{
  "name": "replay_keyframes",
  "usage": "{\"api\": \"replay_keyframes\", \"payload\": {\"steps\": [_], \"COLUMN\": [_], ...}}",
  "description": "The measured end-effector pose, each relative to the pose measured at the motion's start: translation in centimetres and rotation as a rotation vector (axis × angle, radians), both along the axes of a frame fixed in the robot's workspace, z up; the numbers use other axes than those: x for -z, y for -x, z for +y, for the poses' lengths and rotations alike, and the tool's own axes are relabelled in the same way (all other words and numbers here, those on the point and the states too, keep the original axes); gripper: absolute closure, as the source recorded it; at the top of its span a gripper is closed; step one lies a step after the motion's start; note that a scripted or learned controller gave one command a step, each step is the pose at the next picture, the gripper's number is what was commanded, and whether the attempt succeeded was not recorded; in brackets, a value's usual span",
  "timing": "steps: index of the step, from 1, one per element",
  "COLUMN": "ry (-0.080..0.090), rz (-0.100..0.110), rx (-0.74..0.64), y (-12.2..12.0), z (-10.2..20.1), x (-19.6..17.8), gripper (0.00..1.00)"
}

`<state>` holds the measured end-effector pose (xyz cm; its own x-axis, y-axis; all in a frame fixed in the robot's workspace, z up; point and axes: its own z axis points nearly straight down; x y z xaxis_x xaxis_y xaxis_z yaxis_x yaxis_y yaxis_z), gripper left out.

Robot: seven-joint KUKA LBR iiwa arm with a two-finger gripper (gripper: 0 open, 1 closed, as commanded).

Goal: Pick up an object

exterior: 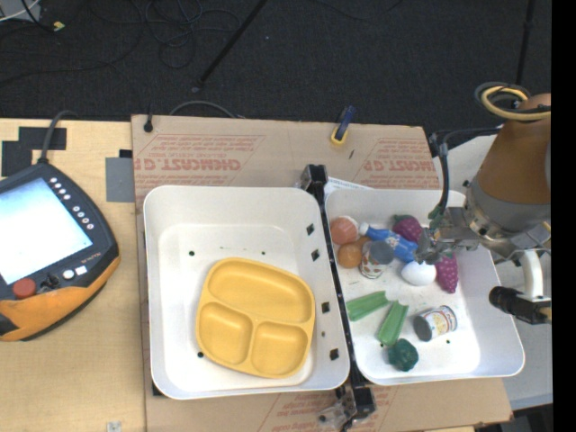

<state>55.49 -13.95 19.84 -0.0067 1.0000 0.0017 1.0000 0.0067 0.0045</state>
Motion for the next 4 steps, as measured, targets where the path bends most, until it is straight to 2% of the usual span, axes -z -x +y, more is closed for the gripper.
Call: {"api": "replay_keyframes", "payload": {"steps": [1, 2, 3, 4], "ry": [-0.001, -0.002, 0.001, 0.000], "rz": [0.002, 0.003, -0.007, 0.004], "rx": [0.000, -0.003, 0.009, -0.003], "y": [1.1, 1.3, 8.0, 7.9], "z": [7.1, 16.4, 12.5, 21.7], "x": [-6.1, -11.2, -23.7, -26.1], "gripper": [1.00, 1.00, 1.00, 1.00]}}
